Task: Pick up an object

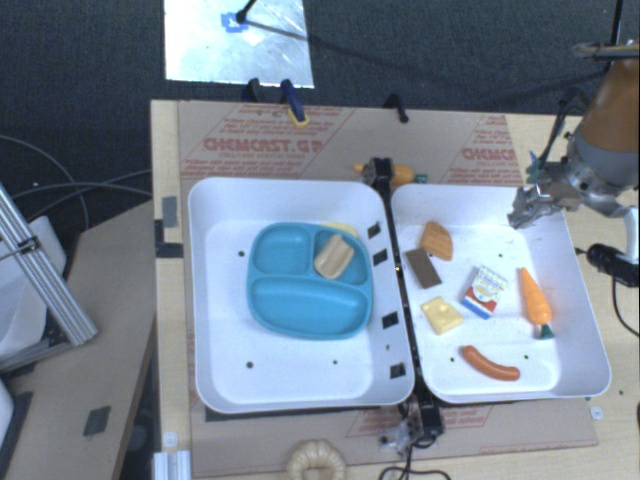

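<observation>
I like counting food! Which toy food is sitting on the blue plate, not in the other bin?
The bread. It lies alone in the plate's upper right compartment, in the left bin; the other foods lie in the right bin.

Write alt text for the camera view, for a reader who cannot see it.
A robot's claw hovers over the far edge of the right bin, which holds a carrot, sausage, cheese and small carton. The left bin holds a blue plate.

Bins (230, 388) white; plate (305, 298) blue; carrot (535, 298) orange; sausage (490, 364) red-orange; cheese (441, 315) pale yellow; carton (484, 291) white, red, blue.
</observation>
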